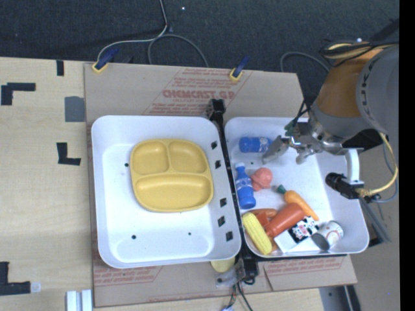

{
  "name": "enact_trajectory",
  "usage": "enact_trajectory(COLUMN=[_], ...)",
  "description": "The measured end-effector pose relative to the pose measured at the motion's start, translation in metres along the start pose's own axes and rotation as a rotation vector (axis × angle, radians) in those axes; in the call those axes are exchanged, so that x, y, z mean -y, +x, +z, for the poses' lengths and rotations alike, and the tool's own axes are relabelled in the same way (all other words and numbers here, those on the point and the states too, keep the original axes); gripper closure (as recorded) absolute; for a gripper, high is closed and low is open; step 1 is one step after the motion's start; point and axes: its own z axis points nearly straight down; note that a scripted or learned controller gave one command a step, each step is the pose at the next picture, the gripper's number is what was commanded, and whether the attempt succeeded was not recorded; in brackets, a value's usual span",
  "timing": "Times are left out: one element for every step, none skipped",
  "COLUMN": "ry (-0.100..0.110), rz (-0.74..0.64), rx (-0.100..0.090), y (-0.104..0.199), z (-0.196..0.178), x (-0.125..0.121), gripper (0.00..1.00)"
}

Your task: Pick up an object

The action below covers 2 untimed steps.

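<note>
Front of right bin (360,237), crowded: corn cob (256,232) lying with long axis running front to back, slightly slanted; carrot (300,204) and another orange piece (281,220) on diagonals; a black-and-white box (299,230) and a white ball (331,232) toward the front right corner. Mid-bin: blue bottle (244,186) lengthwise against the left wall, cap pointing to the back; pink lump (262,177) just beside it. Back: second blue bottle (253,145) lying crosswise. Bare floor in the right half of the bin's back, under the tool. Arm enters from the right, orange band above the wrist, reaching leftward over the back of the right bin. Gripper (293,149) hangs near the crosswise bottle, fingers spread apart, nothing between them. Left bin (104,173) holds a yellow divided tray (172,175), centred, with open white floor all round it.
</note>
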Motion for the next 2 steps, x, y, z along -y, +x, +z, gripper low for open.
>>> enact_trajectory(ry=[-0.006, -0.002], rz=[0.009, 0.006], rx=[0.006, 0.004], y=[0.0264, 0.0283], z=[0.0623, 0.0546], x=[0.0048, 0.0054], gripper=[0.0, 1.0])
